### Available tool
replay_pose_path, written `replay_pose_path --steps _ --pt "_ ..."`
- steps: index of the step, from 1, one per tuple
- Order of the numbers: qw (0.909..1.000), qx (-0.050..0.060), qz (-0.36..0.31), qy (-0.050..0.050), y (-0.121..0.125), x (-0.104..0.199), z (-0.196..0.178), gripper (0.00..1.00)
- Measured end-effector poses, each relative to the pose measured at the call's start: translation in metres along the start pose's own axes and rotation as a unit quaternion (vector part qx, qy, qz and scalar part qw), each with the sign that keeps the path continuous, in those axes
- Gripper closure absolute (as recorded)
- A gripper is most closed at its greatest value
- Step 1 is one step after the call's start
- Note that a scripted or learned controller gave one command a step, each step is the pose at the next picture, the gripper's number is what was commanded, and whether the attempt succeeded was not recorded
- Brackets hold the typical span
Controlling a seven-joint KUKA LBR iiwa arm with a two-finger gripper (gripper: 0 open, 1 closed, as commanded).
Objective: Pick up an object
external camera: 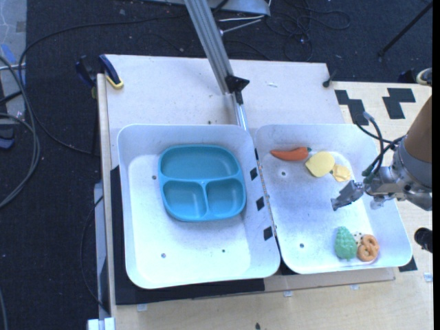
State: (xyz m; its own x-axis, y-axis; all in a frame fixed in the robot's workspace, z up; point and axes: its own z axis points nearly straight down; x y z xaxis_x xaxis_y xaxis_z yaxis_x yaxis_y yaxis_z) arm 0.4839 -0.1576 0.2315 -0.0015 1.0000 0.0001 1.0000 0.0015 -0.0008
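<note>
The right bin (302,215) holds several small items. At its far side lie an orange carrot (290,154), a round yellow piece (320,164) and a smaller pale yellow piece (342,174). A green leafy toy (344,243) and a brown pretzel (368,247) sit together at the near right corner. My gripper (342,199) reaches in from the right and hangs over the bin's right half, between the yellow pieces and the green toy. I see nothing held in it.
The left bin (199,253) holds a blue divided plate (203,182). A slanted metal pole (210,33) rises behind the bins, ending at a black clamp (236,84). Cables (375,139) trail along the arm at the right bin's far right corner.
</note>
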Motion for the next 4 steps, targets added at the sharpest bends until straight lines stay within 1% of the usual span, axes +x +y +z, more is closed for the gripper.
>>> replay_pose_path --steps 1,2,3,4 --pt "1.0 0.003 0.002 0.001 -0.006 0.001 0.063 0.0" --pt "1.0 0.003 0.002 0.001 -0.006 -0.001 0.127 0.0" --pt "1.0 -0.001 0.002 0.0 -0.005 -0.001 0.138 0.0" --pt "1.0 -0.005 0.004 -0.002 -0.003 -0.002 0.126 1.0"
